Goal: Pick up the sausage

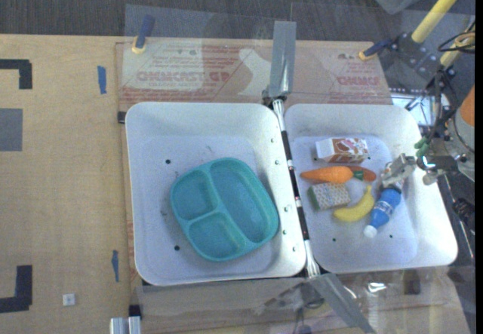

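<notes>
Step in hand: approach, with the grasp not yet made. The gripper (395, 170) hangs over the right part of the right bin (438, 249) with nothing visibly held, and whether it is released or clenched cannot be told at this slant. Contents of the right bin, near to far:

- A blue bottle (383, 209) with a white cap lies tilted.
- A yellow banana (356, 208) lies just to the bottle's left.
- A speckled sponge-like block (332, 195) touches the banana's left end.
- An orange carrot (328, 174) lies left to right.
- A short reddish-brown piece, judged to be the sausage (367, 174), sits at the carrot's right tip, just left of the gripper. It is small and partly blurred, so this identification is tentative.
- A white and brown carton (343, 148) lies on its side at the far end.

The left bin (151, 129) holds one teal divided plate (223, 208), set toward the near side, with nothing in its three compartments.

The next move calls for a short shift left and a descent centred on the sausage. The grip axis should cross the sausage's short width, so that the carrot touching it is not caught as well. The bottle and banana on the near side are close enough to be knocked during the descent.
</notes>
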Motion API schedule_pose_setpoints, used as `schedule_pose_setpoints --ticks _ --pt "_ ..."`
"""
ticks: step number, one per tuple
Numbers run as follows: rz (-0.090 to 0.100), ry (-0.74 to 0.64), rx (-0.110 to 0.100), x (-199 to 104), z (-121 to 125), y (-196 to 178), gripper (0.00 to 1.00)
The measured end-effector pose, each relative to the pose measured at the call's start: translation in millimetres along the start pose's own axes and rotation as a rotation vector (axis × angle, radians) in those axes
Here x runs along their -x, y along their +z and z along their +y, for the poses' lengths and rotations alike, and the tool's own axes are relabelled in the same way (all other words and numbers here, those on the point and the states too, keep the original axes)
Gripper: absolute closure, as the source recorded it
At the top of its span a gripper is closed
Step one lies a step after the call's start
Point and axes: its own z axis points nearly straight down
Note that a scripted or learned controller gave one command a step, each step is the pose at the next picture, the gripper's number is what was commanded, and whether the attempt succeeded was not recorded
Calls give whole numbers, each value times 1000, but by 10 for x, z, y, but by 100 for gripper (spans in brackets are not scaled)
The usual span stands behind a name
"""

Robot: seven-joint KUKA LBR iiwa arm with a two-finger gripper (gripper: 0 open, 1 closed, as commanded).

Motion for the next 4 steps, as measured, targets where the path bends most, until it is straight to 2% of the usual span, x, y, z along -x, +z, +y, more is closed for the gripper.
schedule_pose_setpoints --ticks 1,2,3,4 --pt "0 47 -1 -299 211 530 0" --pt "-5 22 14 -512 229 1000 0" --pt "0 25 20 -521 247 894 100" --pt "-3 -318 4 -901 506 486 100"
